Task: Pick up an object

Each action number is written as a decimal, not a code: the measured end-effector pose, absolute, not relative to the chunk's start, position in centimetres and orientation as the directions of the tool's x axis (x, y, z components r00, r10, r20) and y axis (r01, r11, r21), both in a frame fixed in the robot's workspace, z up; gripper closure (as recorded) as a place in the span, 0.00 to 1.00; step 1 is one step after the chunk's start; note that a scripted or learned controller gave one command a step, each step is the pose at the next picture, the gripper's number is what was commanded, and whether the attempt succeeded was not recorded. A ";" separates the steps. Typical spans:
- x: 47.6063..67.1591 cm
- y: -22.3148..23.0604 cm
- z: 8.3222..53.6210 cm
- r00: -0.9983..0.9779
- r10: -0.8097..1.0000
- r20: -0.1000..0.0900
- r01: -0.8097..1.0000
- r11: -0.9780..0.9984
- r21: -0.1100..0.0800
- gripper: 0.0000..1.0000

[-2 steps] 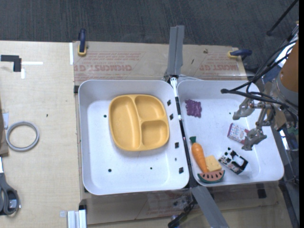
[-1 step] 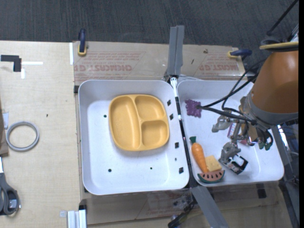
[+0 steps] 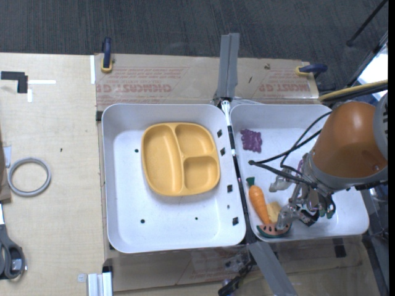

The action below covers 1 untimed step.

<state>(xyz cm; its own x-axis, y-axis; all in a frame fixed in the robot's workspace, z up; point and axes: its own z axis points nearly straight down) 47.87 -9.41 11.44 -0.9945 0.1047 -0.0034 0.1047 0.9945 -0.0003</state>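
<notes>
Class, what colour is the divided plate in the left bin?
The divided plate is yellow; the camera view shows it plainly.

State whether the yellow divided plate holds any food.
Empty: all three compartments of the yellow divided plate show bare yellow surface.

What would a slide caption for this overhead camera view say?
Robot hand low in the right bin by a carrot and watermelon slice; yellow plate in the left bin.
</notes>
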 end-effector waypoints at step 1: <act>47.9 -3.5 19.2 -1.000 -0.029 -0.003 -0.029 1.000 0.000 0.00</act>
